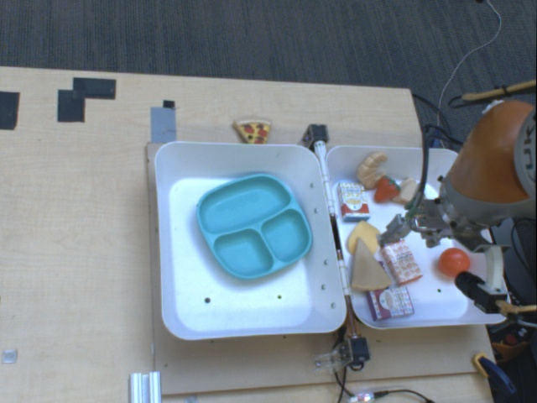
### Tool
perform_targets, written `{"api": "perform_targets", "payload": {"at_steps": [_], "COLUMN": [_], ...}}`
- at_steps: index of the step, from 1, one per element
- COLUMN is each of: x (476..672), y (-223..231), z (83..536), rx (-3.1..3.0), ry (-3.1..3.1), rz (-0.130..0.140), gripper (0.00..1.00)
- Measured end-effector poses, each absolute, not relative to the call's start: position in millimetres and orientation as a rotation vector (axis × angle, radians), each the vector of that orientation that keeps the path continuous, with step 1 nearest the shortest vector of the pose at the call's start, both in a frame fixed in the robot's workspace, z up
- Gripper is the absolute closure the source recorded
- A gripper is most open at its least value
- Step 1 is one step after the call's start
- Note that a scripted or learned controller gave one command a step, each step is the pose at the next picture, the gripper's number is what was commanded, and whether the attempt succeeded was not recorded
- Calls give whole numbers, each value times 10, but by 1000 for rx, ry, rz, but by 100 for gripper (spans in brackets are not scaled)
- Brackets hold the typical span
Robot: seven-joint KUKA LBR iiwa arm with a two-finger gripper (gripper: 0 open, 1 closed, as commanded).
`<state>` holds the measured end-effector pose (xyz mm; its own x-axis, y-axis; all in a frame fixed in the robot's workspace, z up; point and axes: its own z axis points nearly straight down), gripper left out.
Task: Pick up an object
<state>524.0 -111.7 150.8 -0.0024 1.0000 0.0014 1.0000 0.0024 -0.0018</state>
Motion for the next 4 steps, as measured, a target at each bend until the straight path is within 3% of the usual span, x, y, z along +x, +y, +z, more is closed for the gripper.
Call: {"api": "perform_targets", "payload": {"at_steps": [1, 2, 3, 4], "x": [5129, 5156, 5154, 5170], "y": [-870, -872, -872, -865], "z": [996, 1115, 1113, 1220], "rx": [-2228, -2232, -2231, -2230], "ry": [-2233, -2238, -2238, -2242], "rz": [-18, -24, -24, -28], "gripper": [0, 100, 0, 100]}}
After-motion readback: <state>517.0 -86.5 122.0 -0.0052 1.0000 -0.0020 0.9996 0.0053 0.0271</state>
